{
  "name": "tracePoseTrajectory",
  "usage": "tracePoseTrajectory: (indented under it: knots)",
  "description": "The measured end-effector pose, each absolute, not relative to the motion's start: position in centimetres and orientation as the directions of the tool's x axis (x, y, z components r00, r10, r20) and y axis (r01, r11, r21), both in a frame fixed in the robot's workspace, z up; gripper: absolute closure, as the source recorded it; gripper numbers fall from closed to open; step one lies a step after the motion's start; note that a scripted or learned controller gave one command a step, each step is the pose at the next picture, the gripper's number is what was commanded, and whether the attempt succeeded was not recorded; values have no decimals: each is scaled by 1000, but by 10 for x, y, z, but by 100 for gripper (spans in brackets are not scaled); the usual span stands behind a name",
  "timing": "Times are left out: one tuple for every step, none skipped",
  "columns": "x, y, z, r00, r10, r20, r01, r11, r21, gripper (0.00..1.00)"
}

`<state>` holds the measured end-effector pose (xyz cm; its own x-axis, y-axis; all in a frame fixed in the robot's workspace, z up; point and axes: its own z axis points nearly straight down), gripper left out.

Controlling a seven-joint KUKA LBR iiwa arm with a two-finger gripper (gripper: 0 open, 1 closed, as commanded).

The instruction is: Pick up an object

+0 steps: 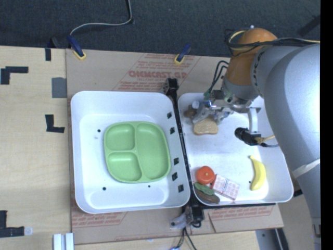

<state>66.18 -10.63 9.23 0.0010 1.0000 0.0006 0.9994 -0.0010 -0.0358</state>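
Camera view: wooden desk (31, 155) beneath a cardboard sheet (151, 74) printed "CHEMCAST", backed by dark carpet (156, 9). Gripper (208, 108) fingers' state cannot be told.

On my feed the left bin (83, 103) holds a green divided plate (138, 151), three compartments, lying flat near the middle. The right bin (229, 155) touches it at 3 o'clock. Both sit on a printed cardboard sheet (119, 72) on the bench (31, 165). I see two yellow-and-blue clamps (77, 49) (182, 54) on the sheet's 12 o'clock edge. Black tape marks (13, 73) and a grey patch (59, 86) lie at 9 o'clock. A thin cable (126, 4) trails across the dark carpet (208, 14) beyond.
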Motion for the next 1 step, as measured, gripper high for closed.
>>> tracePoseTrajectory:
  knots:
    - [609,-55,185,-3,1000,1,1000,3,1,100]
